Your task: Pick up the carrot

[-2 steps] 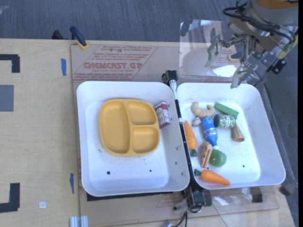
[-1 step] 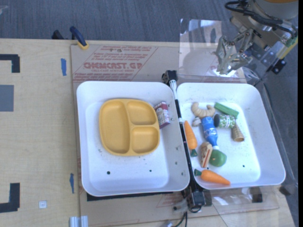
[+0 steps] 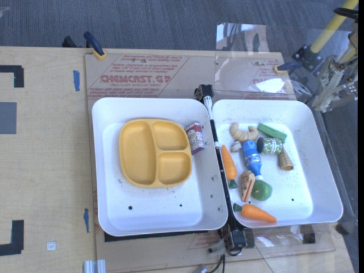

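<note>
Carrot [image 3: 259, 212]: lies flat at near edge of right bin [image 3: 327, 169], free on top, leaves leftward.
Second carrot [image 3: 228, 162]: against that bin's left wall, just beside blue bottle [image 3: 251, 155].
Left bin [image 3: 108, 169]: holds yellow divided plate [image 3: 154, 152], small can [image 3: 195, 137].
Claw: open or closed cannot be told; arm cut off at far right.

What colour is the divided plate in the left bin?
Yellow-orange; the divided plate shows best in the camera view.

Fixed overhead camera, slanted down on 2 bins [image 3: 108, 152].
</note>
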